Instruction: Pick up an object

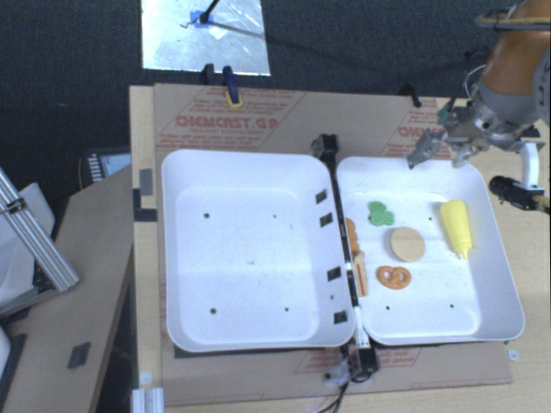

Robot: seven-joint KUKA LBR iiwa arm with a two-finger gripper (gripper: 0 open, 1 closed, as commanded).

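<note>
The right bin [482,317] holds several small items. A yellow squeeze bottle [455,225] lies near its right side, a tan round disc [407,244] sits mid-bin, and a green leafy piece [380,213] rests just above the disc. An orange pretzel [393,277] lies below the disc. Two orange sausage-like pieces [361,274] hug the bin's left wall. My gripper [442,153] hovers above the bin's far edge, up and right of the green piece, open with nothing between its fingers [421,154].
The left bin [176,231] sits beside the right one, with a black hinged divider [334,222] between them. Both rest on a cardboard sheet [258,119]. A shiny metal plate [205,24] lies beyond the bench.
</note>
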